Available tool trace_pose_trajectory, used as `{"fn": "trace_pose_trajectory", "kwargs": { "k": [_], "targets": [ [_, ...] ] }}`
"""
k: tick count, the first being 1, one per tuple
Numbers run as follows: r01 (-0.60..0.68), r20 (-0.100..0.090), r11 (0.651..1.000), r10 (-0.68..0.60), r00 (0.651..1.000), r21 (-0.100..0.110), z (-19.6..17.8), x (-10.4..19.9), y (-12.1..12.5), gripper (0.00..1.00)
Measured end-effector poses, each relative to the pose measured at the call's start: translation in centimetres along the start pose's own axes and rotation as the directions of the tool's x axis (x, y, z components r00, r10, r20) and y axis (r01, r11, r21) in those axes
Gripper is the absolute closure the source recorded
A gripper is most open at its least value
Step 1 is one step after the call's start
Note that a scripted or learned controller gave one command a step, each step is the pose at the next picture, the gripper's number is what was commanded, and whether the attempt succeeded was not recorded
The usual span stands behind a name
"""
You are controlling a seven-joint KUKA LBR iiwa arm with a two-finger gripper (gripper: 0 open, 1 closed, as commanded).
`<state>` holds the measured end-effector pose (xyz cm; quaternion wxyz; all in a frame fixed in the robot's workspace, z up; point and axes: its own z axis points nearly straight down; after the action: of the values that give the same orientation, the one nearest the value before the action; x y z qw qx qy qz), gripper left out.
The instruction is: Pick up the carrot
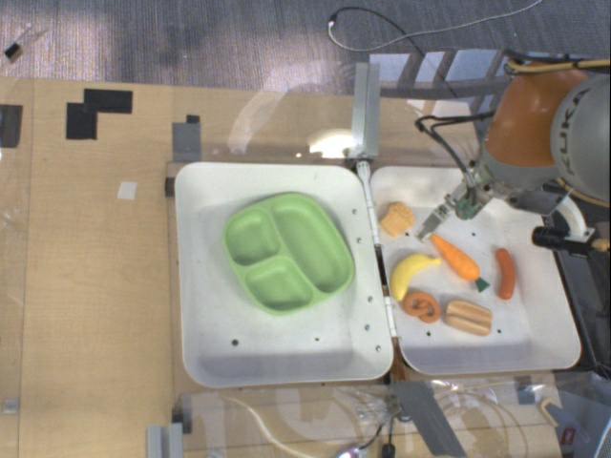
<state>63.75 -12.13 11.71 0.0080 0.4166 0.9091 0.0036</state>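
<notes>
The carrot (455, 258), orange with a small green tip at its lower right end, lies at a slant in the middle of the right bin (544, 337). My gripper (442, 218) hangs just up and to the left of the carrot's thick end, close to it, and I see nothing held in it. The grey arm with its orange band (520, 122) comes in from the upper right.
Around the carrot in the right bin lie a banana (410, 273), a yellow cracker (397, 219), an orange ring-shaped piece (421, 305), a bread roll (468, 317) and a red sausage (505, 273). The left bin (205, 342) holds a green divided plate (286, 251).
</notes>
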Motion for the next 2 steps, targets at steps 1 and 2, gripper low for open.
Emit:
{"fn": "trace_pose_trajectory", "kwargs": {
  "k": [1,2],
  "targets": [
    [-0.034,0.000,0.999,0.034,0.999,0.002,2.6,3.3,-2.9,0.00],
    [-0.034,0.001,0.999,0.034,0.999,-0.003,1.3,3.2,-2.6,1.00]
  ]
}}
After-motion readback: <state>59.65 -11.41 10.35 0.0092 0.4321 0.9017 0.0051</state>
